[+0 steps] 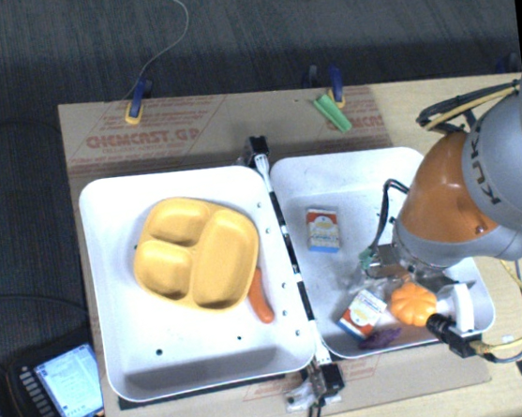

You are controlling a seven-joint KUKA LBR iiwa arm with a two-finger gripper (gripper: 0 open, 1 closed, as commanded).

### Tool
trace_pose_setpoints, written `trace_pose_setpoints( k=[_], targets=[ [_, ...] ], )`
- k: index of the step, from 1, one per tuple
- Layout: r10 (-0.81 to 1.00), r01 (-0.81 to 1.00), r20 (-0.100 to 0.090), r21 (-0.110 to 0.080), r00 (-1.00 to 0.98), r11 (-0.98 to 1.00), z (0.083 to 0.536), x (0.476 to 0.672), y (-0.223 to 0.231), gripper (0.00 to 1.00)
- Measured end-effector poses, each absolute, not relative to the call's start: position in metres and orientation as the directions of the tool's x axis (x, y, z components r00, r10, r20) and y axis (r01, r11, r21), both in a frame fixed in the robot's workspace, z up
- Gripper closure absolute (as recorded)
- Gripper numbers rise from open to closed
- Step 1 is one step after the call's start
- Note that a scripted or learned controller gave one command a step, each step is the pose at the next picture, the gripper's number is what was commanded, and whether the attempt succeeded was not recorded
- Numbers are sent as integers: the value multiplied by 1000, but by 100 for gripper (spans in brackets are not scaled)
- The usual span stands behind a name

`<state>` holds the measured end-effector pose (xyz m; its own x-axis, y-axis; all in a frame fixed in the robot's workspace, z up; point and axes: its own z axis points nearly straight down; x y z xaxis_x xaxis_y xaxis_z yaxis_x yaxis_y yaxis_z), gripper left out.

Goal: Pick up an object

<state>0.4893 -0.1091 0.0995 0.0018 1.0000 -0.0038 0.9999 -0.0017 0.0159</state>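
Orange toy (413,305) beneath pincer (392,276)

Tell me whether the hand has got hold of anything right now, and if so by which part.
It cannot be told. The hand sits low in the right bin above the orange toy, and the arm's wrist hides what lies beneath it.
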Motion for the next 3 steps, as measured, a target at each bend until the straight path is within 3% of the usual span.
trace_pose_setpoints(
  k=[1, 2, 3],
  targets=[
    [1000, 1000, -3, 15, 2, -1, 99, 489, -109, 0],
    [1000, 1000, -3, 15, 2, -2, 109, 490, -109, 100],
    [1000, 1000, -3, 15, 2, -2, 109, 490, -109, 0]
  ],
)
